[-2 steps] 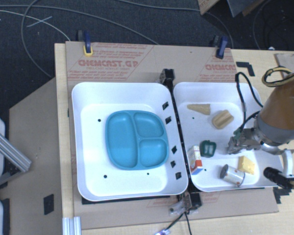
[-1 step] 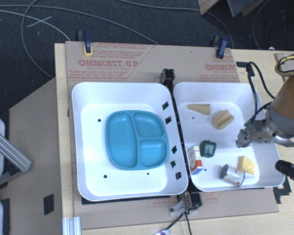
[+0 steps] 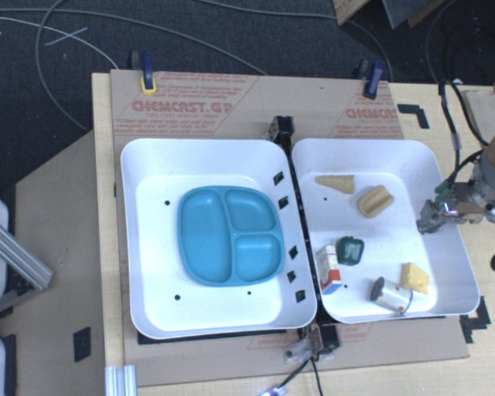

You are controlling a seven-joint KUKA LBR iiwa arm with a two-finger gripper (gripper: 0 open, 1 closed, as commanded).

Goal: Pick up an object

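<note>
Grey metal marks the gripper (image 3: 431, 214), which hangs over the right rim of the right bin (image 3: 445, 246), about midway along that side. The arm (image 3: 491, 184) enters from the right edge, so little of it shows beyond the wrist and a dark cable looping above it. Whether the gripper is open or closed cannot be told at this size, and nothing is seen between its tips.

Inside the right bin the objects lie apart from the gripper. Nearest to it, toward the near right corner, sits a small yellow block (image 3: 415, 277), and just left of that a grey cylinder (image 3: 390, 294) lies on its side, its long axis running left to right with a slight tilt toward the near side. A dark green object (image 3: 350, 251) rests near the bin's middle, with a white and red carton (image 3: 328, 269) just beside it against the left wall, its long axis running far to near. Farther back, a tan roll-shaped piece (image 3: 374, 200) lies slanted, and a tan wedge (image 3: 336, 184) points its thin end left.

The left bin (image 3: 140, 246) holds a blue divided plate (image 3: 229, 234) at its centre. Both bins sit on a cardboard sheet (image 3: 107, 180) held by two clamps at the far edge.
</note>
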